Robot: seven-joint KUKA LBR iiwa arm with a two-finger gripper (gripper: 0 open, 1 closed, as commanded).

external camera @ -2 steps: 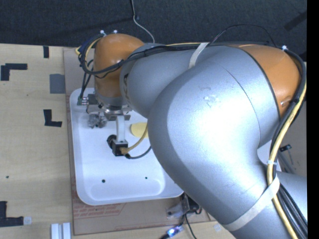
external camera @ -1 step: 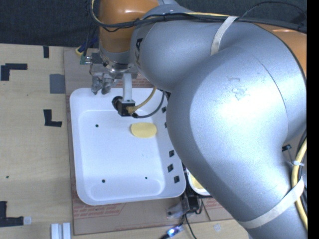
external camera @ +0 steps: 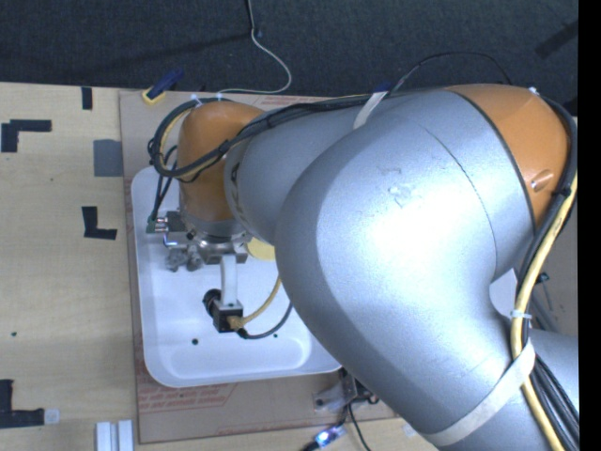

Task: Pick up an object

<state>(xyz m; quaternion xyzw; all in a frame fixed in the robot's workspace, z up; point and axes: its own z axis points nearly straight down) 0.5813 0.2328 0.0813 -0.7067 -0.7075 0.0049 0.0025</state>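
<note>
Grey arm [external camera: 404, 252] with orange band fills the right side, reaching over the white bin [external camera: 160, 355] on the table [external camera: 56, 346]. The hand [external camera: 188, 255] hangs low over the bin's upper left part, near its left wall; cannot tell if it is spread or pressed together, nothing seen in it. A yellow object [external camera: 263, 249] lies in the bin right of the hand, mostly hidden by the arm. Two dark specks [external camera: 194, 341] on the bin floor

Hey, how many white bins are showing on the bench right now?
1. The white bin sits at the lower left of the view. The grey arm covers the right side, so another bin may be hidden under it.
</note>
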